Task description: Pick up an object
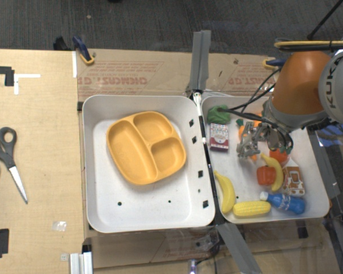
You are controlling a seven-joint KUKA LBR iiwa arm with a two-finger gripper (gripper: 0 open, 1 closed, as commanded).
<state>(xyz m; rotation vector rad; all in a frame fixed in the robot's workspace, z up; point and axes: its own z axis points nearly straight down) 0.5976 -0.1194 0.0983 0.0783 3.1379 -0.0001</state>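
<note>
Lying in the right bin (314, 170), the nearest candidates — a red pepper (266, 175) and a curved banana (275, 171) — sit just below-right of the gripper (249, 147), whose metal fingers hang apart, holding nothing. A smooth second banana (226, 191) and knobbly corn (251, 209) lie further toward the near rim.
</note>
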